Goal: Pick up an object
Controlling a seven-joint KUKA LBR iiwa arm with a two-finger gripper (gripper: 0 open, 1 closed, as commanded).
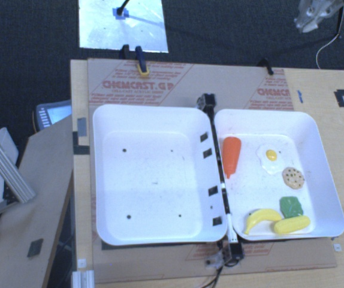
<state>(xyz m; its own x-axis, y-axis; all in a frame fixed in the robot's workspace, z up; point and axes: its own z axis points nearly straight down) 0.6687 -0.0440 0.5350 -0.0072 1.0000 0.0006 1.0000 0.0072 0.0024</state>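
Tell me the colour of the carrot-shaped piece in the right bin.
Orange carrot-shaped piece, clearest in camera view.

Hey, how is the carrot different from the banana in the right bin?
The carrot is orange and the banana is yellow. The carrot is straight and tapers to a point toward the near side, while the banana is curved. The carrot lies lengthwise along the bin's left wall near the divider, while the banana lies crosswise at the near edge, beside a yellow piece. Both lie flat in the right bin, untouched.

In the right bin (316,131): an orange carrot (231,155) by its left wall, a fried egg (270,158), a cookie (292,177), a green piece (290,206), a banana (260,218) and yellow corn (291,224) by its front wall.
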